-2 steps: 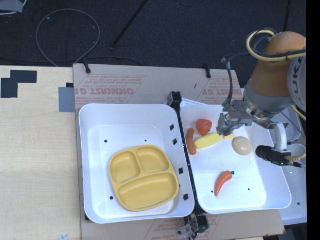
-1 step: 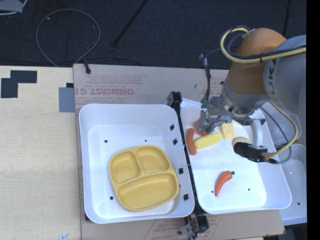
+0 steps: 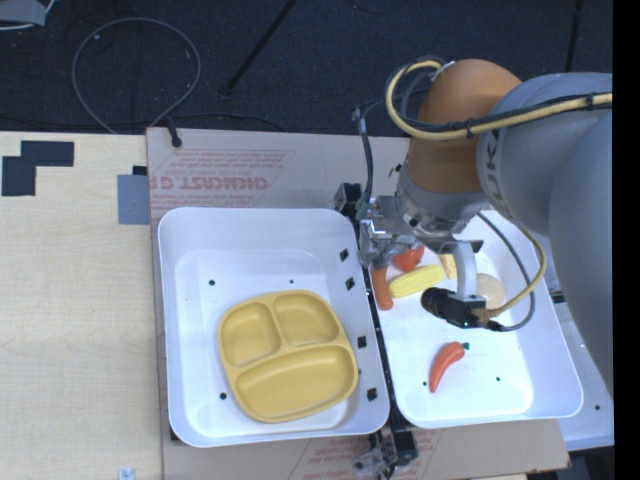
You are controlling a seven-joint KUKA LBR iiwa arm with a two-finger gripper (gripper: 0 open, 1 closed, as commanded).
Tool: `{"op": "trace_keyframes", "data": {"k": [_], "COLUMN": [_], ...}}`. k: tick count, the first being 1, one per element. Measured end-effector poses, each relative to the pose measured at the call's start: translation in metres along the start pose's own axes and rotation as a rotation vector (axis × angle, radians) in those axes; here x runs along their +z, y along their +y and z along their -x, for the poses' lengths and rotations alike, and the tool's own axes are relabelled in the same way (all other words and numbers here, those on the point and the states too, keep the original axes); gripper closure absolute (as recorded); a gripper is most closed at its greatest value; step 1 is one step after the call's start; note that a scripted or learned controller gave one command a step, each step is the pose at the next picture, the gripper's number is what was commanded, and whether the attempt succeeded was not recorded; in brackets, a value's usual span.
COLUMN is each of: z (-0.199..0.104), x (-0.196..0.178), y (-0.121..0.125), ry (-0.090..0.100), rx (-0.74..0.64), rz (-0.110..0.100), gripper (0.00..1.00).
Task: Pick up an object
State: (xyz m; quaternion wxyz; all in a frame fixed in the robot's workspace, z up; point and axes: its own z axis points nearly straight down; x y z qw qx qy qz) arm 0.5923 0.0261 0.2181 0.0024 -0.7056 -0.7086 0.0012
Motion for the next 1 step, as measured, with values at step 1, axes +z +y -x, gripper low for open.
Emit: {"op": "trace_keyframes", "data": {"k": [1], "z": [-0.0525], "x": [0.0094], "y": [0.0024], "ry": [-0.001], "rx": [0.0], "rz": [0.001], "gripper": [1.0]}}
